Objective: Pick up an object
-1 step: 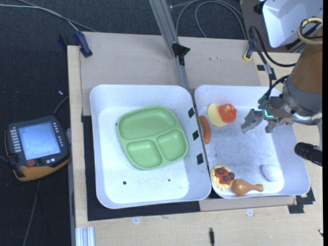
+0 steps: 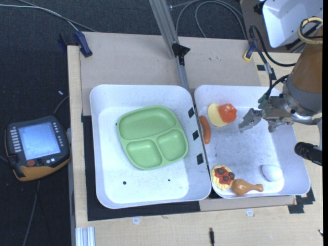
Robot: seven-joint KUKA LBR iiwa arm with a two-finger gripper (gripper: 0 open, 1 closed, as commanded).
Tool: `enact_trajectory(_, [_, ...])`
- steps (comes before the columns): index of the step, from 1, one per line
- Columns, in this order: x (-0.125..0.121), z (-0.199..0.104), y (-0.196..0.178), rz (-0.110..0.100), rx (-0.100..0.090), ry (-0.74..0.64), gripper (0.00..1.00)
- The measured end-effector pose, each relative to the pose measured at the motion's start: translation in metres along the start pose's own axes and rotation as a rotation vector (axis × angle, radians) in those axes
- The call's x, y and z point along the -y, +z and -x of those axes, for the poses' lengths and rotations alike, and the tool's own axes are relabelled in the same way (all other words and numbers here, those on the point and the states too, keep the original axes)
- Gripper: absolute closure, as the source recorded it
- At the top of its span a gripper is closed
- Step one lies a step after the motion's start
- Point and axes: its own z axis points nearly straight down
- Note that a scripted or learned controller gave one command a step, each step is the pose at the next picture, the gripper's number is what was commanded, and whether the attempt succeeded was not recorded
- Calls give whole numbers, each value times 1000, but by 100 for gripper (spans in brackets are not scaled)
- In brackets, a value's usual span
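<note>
White plastic on both sides: two shallow bins sit edge to edge on a pale wooden bench. The left bin holds a green divided plate, three compartments, lying flat near the middle. The right bin has the toy food. Up near its far left corner there is a red and yellow piece, and just beside it, along the wall between the bins, a small orange sausage. At the near edge a little pizza slice touches a brown drumstick, and a white egg lies a bit to their right. The arm comes in from the right, and its gripper hangs over the upper part of the right bin, just right of the red and yellow piece. Its two grey fingers are spread apart with nothing between them, and they touch none of the food.
</note>
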Motion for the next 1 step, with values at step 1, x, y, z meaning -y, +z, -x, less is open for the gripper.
enact_trajectory(1, [6, 0, 62, -7, -1, 1, 0])
